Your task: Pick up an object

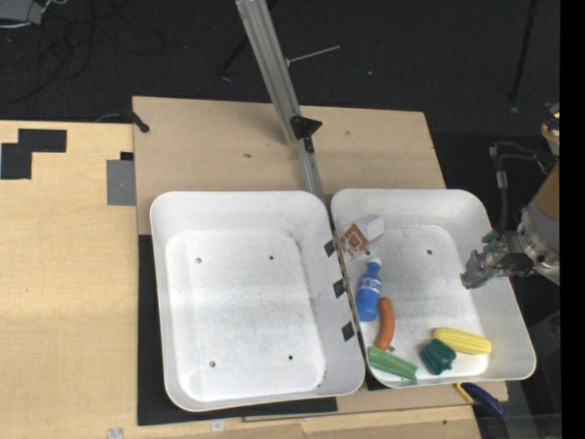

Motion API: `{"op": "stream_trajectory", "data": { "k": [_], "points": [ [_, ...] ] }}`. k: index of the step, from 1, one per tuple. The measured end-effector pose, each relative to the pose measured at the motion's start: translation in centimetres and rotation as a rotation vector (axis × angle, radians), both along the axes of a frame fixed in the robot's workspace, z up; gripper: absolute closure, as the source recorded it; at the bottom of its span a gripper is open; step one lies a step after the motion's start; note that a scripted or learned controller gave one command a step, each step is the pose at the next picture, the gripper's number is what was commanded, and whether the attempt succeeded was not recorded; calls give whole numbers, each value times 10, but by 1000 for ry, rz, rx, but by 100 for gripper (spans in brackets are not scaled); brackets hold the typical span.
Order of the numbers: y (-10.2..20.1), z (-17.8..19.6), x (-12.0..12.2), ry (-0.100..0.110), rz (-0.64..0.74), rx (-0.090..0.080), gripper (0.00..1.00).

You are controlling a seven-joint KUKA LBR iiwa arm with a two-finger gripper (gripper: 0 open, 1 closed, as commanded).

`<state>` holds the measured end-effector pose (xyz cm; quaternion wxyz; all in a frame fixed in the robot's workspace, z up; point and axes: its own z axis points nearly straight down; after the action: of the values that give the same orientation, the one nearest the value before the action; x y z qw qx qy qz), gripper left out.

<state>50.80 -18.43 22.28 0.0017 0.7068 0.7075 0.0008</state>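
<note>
Gripper [477, 270] sits over the right bin's [411, 204] right rim; can't tell its grip state. 6 objs lie in that bin: small box [361, 236], blue bottle [368, 291], orange sausage [386, 322], green pod [392, 363], dark-green block [438, 356], yellow corn [462, 340]. Left bin [183, 210] sits alongside.

One fixed camera looks down from above at a slant, facing the far side of the bench [274, 144]. It stands far enough back to take in both the left bin [183, 210] and the right bin [475, 210] whole, plus dark floor beyond. The arm [548, 218] enters at the right edge.
</note>
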Motion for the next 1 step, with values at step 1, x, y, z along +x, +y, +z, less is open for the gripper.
{"op": "stream_trajectory", "data": {
  "k": [1],
  "points": [
    [-1, 53, 1, 0, 1, 0, 100]
  ]
}}
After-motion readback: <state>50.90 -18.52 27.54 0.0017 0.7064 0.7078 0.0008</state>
